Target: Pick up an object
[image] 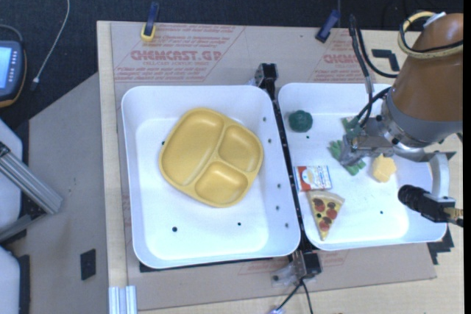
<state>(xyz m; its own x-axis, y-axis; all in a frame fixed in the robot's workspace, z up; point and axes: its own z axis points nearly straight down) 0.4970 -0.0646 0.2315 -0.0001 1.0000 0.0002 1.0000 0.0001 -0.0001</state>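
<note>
Our fingers (355, 151) sit low in the right bin (383, 228), right over a green toy (346, 153) near its middle. Whether they are spread or closed we cannot tell, since the wrist and the grey arm (427, 95) hide most of them from above. The green toy looks to us like the thing being tried for, and it lies on the bin floor; nothing shows it lifted.

Just beside the fingers is a yellow wedge of cheese (383, 169). Further off are a small red-and-white packet (313, 177), a slice of pizza (324, 212) and a dark green ball (299, 120). The left bin (147, 232) on the desk (110, 158) holds a yellow divided plate (211, 156).

We judge the reach as made, with the grasp and lift left to do.
</note>
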